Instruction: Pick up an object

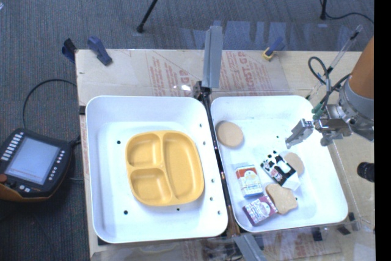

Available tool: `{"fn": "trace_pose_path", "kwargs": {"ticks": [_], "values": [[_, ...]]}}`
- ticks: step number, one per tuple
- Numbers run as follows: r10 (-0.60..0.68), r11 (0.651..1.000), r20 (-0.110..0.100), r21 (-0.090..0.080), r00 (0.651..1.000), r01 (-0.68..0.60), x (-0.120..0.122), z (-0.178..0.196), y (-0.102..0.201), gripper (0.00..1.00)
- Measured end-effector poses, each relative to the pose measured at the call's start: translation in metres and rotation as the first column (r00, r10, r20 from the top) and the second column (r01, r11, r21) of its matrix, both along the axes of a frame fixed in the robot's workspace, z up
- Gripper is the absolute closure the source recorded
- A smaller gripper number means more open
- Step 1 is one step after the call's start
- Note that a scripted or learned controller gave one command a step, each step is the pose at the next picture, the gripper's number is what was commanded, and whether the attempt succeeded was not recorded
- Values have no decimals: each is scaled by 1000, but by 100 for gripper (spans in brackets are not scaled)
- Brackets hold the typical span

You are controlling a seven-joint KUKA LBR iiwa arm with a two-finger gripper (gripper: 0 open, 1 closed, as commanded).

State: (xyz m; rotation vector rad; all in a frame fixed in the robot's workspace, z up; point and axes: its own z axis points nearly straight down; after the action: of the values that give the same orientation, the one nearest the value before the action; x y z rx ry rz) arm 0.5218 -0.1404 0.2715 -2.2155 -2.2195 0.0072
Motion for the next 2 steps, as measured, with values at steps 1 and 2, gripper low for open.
{"fn": "trace_pose_path", "kwargs": {"ticks": [1,2], "values": [[255,967,-4,7,967,-255,21,-118,-3,0],[-99,995,-2,2,995,99,13,-189,-6,0]]}}
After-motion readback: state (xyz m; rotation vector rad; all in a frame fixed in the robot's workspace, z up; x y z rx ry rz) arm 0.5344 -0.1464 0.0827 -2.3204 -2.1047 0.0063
